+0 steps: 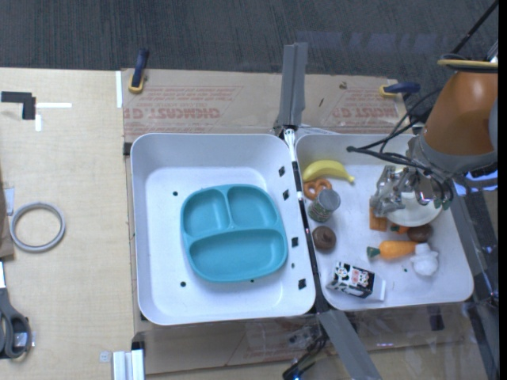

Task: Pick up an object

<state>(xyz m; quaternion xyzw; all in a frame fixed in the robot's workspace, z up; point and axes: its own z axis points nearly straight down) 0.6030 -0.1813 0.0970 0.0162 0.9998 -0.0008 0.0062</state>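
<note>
My gripper (386,203) hangs low over the middle of the right bin (451,291), its metal fingers pointing down just above an orange block (377,221). A white bowl-like object (415,212) sits right beside the fingers. Around them lie a banana (327,169), a pretzel (317,188), a grey can (324,203), a brown donut (324,237), a carrot (396,249), a white lump (425,264) and a cow-print milk carton (356,280). Nothing is visibly held between the fingers.
The left bin (150,172) holds a blue divided plate (234,233). A grey divider bar (291,85) runs between the bins at the back. A tape roll (35,226) lies on the bench at far left.
</note>
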